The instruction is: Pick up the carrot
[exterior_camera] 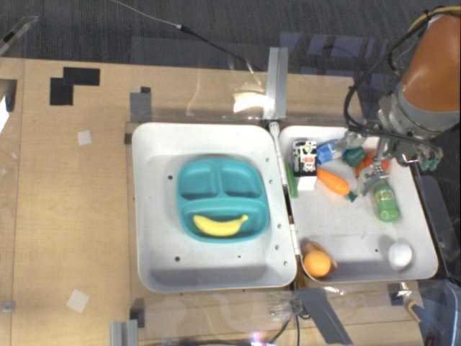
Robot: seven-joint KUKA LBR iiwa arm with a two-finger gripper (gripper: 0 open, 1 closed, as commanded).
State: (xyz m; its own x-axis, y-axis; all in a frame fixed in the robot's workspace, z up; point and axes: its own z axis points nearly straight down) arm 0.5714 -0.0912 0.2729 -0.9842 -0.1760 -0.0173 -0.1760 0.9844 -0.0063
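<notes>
A: Light's even and fairly bright from overhead, and both white bins [144,193] read clean, with soft shadows along their inner walls.

B: Glare on the clear sheet [216,99] behind them, 1 pale hotspot. The arm [432,63] looks slightly soft, and the picture is a little grainy.

Wooden bench [65,215], dark carpet floor [180,6]
</notes>
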